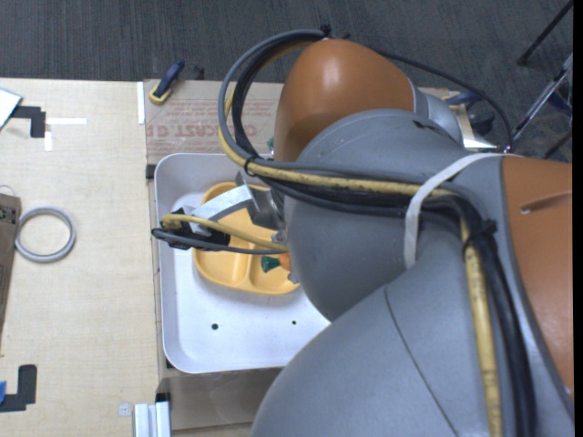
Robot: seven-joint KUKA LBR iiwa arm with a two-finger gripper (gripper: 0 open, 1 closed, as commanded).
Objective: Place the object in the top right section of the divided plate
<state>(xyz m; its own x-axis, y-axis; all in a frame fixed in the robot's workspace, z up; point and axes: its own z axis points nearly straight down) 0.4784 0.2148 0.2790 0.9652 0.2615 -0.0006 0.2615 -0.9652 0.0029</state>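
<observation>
Grey arm [437, 289] looms over white bin [182, 335] on pale bench [82, 317], dark carpet [137, 16] behind; hand's state unreadable.

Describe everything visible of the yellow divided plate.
The yellow divided plate looks like smooth plastic, with raised ridges splitting it into sections. It lies flat in the white bin, toward the bin's upper half. The grey arm and its cables cover much of it, so its right part is hidden. A small green and orange object sits in a section at the arm's edge.
</observation>
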